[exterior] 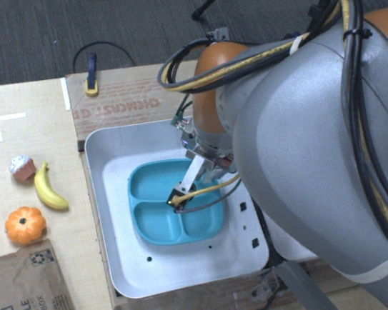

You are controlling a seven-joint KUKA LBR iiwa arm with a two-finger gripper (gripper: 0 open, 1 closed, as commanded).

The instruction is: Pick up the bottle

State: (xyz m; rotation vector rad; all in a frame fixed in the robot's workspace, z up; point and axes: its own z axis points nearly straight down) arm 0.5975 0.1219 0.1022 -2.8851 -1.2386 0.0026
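I see end effector over blue divided plate in white bin; can't tell if released/clenched. Banana on counter.

Single fixed camera above the surface, looking down at a slant; one white bin sits mid-frame. Set fairly near: the grey arm reaches in from frame right and bulks large close to the lens, covering that side. The surface's far edge and dark floor lie along the top.
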